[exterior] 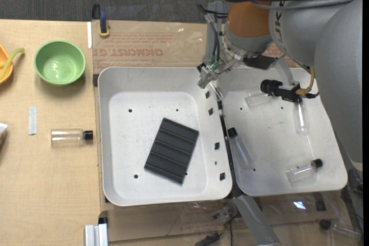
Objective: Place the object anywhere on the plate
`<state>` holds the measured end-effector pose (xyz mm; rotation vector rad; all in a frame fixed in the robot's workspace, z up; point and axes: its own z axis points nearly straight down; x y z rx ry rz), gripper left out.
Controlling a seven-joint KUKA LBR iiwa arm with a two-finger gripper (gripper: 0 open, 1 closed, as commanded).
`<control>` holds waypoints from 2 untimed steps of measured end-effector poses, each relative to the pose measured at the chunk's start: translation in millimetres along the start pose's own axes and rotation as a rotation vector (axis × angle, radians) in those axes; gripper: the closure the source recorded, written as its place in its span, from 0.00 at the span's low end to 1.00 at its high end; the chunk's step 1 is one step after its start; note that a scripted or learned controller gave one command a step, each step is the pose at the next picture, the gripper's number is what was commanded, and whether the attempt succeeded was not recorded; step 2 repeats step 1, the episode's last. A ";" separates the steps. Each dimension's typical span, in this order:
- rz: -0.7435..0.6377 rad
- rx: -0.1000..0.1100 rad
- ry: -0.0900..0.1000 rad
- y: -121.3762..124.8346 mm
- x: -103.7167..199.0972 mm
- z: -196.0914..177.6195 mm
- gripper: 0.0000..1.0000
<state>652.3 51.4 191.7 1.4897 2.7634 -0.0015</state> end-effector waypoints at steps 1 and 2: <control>0.000 0.000 0.000 0.1 0.1 0.0 0.00; 0.000 0.000 0.000 0.1 0.1 0.0 0.00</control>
